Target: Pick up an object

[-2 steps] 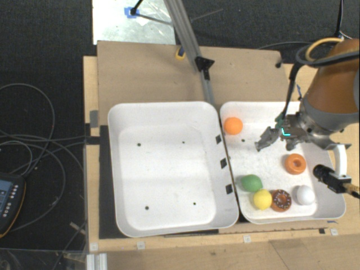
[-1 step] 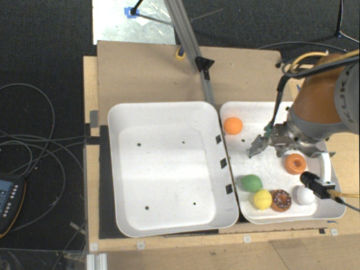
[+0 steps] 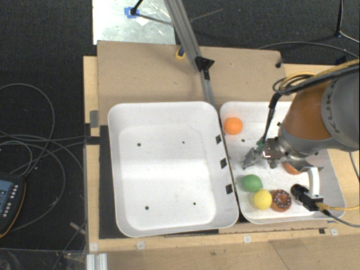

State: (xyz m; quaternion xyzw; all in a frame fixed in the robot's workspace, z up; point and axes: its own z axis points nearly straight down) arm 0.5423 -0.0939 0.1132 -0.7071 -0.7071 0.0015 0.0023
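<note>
Yellow ball [image 3: 262, 199], doughnut [image 3: 280, 200] and green ball [image 3: 251, 182] are clustered at the right bin's [image 3: 246, 214] near edge.
Gripper [image 3: 260, 156] is poised just above them, fingers spread, nothing held; orange ball [image 3: 233, 126] is left apart.

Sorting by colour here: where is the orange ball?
The orange ball lies in the right bin, near its upper left corner, apart from the green ball.

A robotics lab: a bare board surface [image 3: 146, 72] carries two white bins [image 3: 121, 117], loose cables [image 3: 34, 151] trail over dark carpet [image 3: 45, 32] at nine o'clock, a tripod leg [image 3: 183, 24] slants in from twelve, and a control pendant [image 3: 8, 198] lies at eight.
</note>
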